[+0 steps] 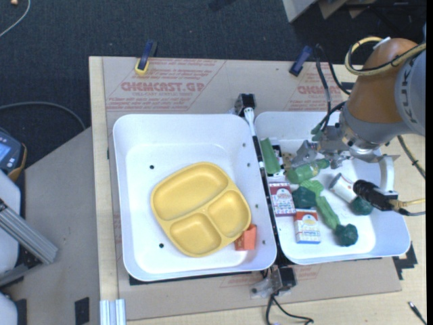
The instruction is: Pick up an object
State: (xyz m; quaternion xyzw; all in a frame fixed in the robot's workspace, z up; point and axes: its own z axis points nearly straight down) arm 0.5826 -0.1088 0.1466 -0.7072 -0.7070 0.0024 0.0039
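Gripper low in right bin over green clutter (fingers' state: cannot tell); yellow divided plate and orange block in left bin

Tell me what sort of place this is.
Probably a robotics lab's grasping test bench: a grey arm reaches over two white bins clamped to a board, one holding a yellow divided tray, with loose cables around.

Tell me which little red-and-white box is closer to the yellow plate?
The upper small box, lying against the right bin's left wall. The other box lies lower and further right, away from the yellow plate.
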